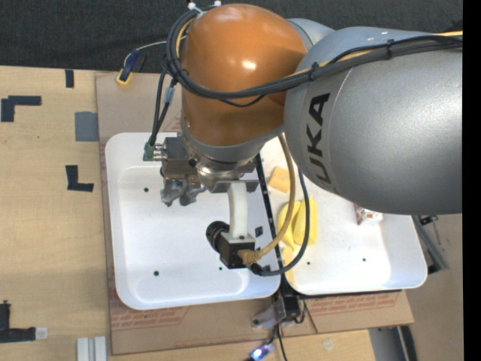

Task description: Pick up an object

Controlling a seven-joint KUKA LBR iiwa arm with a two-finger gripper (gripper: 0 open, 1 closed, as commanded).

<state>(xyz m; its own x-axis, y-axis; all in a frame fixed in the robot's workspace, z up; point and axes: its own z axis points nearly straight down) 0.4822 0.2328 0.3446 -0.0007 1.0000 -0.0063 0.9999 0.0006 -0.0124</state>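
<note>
So the arm [376, 111] comes in from the right and its big orange joint sits over the back of the left bin [135, 277], blocking a good chunk of both bins. The end effector [179, 192] hangs low over the back part of the left bin, close to the white floor, and honestly I can't tell how far open it is or whether it's got anything, the angle is too steep and the wrist hides most of it. The stuff to grab is all over in the right bin [376, 277]: a yellow thing [304, 224] lies right beside that bin's left wall, partly behind a dark cable [289, 262], and a pale yellow piece [279, 179] sits just behind it, near the same wall. There's also a small orange-and-white bit [368, 216] further right, half tucked under the arm, too small to make out. Both bins sit side by side on a sheet of cardboard [120, 329] on the wooden worktop [45, 239]
</note>
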